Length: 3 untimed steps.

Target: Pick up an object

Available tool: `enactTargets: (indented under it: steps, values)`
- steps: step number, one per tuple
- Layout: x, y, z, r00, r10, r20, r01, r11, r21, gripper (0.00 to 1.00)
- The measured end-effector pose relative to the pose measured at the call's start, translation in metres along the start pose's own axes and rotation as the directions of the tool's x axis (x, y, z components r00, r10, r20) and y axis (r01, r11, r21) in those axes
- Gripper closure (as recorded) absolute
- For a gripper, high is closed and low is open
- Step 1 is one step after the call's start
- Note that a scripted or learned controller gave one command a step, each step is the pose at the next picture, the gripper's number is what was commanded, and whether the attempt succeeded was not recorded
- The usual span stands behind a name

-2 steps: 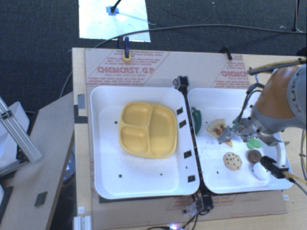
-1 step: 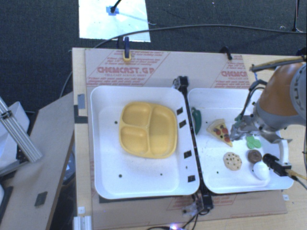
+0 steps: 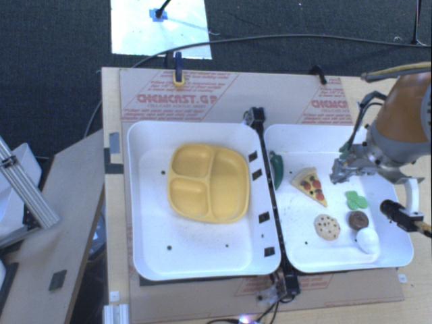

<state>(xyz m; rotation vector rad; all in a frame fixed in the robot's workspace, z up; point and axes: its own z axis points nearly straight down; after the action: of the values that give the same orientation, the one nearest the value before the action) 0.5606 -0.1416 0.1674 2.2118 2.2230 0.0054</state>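
Camera view, nearest first: at the front of the right bin (image 3: 388,256) lie a white egg-shaped piece (image 3: 368,239), a chocolate-coloured round piece (image 3: 358,219) just behind it, and a chip cookie (image 3: 327,227) to their left. A small green leafy piece (image 3: 356,199) sits just beyond the brown one. Further back is the pizza slice (image 3: 310,184), the likeliest target; its long axis runs on a diagonal, with the crust end toward the far left and the tip toward the near right, aimed roughly at the cookie. A dark green pepper (image 3: 276,169) lies along the bin's left wall, its length running near to far.

The left bin (image 3: 145,241) holds a yellow divided plate (image 3: 208,182), flat and roughly centred.

Over the far right part of the right bin hangs the claw (image 3: 341,169), low and just beside the pizza slice's right side, apart from it as far as I can judge. Whether it is spread or pressed together I cannot tell; the metal parts blur together at this angle. Nothing is visibly pinched in it.

By my reading the task is barely begun: every piece lies on the bin floor, none lifted. Left to do are lining up over one piece, closing on it, and raising it clear.

Beyond the bins, the tabletop (image 3: 223,93) carries printed protective sheeting.
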Motion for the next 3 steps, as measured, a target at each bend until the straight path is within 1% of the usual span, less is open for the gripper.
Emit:
enactTargets:
  steps: [1, 2, 3]
  values:
    - [-0.008, 0.005, -0.047, 1.000, 0.000, 0.000, 0.000, 1.000, 0.001, 1.00]
    - [-0.008, 0.006, -0.069, 1.000, -0.001, -0.001, 0.001, 1.000, 0.003, 1.00]
    - [0.036, 0.012, -0.074, 1.000, -0.004, -0.002, 0.004, 1.000, 0.004, 1.00]
